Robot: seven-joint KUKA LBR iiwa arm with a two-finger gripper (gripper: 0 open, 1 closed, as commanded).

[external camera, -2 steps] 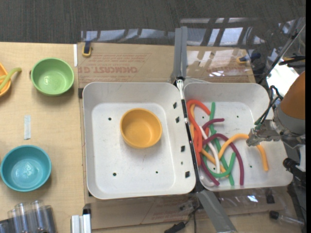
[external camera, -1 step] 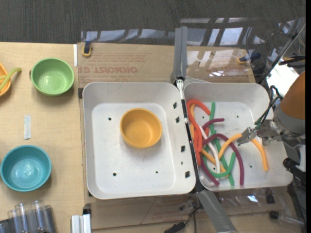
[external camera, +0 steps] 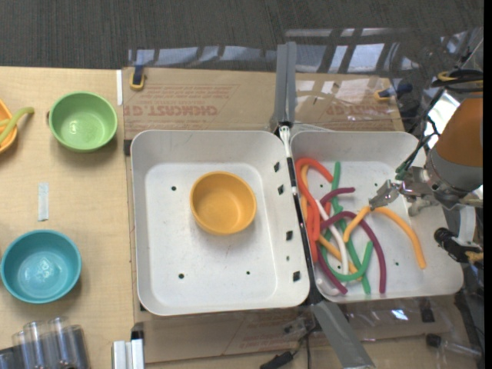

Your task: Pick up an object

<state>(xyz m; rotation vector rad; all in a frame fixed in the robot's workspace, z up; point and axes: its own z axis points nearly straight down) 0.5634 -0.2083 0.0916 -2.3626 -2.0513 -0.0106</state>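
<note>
The right bin [external camera: 442,279] holds a tangle of several bendy tubes: red [external camera: 313,177], green [external camera: 338,184], maroon [external camera: 374,246] and orange [external camera: 403,229]. An orange bowl [external camera: 223,202] sits upright in the left bin [external camera: 161,283]. My gripper [external camera: 396,200] hovers over the right side of the right bin, just above the upper end of the orange tube. It looks open, with nothing between its fingers. One fingertip [external camera: 380,201] points left toward the tube pile.
On the wooden bench left of the bins stand a green bowl [external camera: 83,121], a teal bowl [external camera: 40,266] and a small white piece [external camera: 43,201]. A raised divider [external camera: 296,206] separates the two bins. Cardboard lies behind them.
</note>
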